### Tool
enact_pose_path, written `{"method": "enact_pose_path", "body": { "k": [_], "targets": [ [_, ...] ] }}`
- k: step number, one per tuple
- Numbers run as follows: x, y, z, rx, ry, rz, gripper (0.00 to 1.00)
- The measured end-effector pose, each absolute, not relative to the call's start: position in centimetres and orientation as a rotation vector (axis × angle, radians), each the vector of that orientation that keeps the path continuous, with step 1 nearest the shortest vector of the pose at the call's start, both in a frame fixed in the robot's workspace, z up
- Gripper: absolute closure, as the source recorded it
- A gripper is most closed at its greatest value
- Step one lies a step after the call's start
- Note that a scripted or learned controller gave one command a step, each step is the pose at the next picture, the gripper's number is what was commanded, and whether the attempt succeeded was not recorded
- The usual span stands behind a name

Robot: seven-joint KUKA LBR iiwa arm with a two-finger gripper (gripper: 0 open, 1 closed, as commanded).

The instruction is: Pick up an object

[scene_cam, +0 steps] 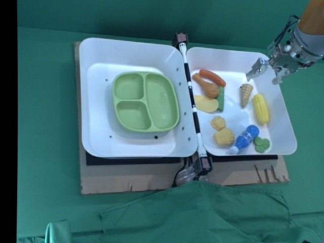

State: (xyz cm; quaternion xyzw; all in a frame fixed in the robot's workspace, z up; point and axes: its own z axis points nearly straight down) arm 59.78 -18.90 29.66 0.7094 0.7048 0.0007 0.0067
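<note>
The arm is cut off at the upper right corner, and its hand (pixel 267 71) hangs over the right bin's (pixel 238 55) far right corner with fingers apart and nothing between them. The toys lie in that bin: cone (pixel 246 93) and corn (pixel 260 108) just below the hand, bottle (pixel 246 137) near the front rim, carrot (pixel 212 77) and drumstick (pixel 207 87) by the divider. The left bin (pixel 101 52) holds a green tray (pixel 146 101) with bare white floor round it.
</note>
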Motion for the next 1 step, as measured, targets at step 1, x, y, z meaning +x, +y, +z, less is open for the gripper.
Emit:
{"method": "enact_pose_path", "body": {
  "k": [1],
  "targets": [
    [54.67, -18.6, 20.88, 2.23, 2.219, -0.001, 0.0]
  ]
}}
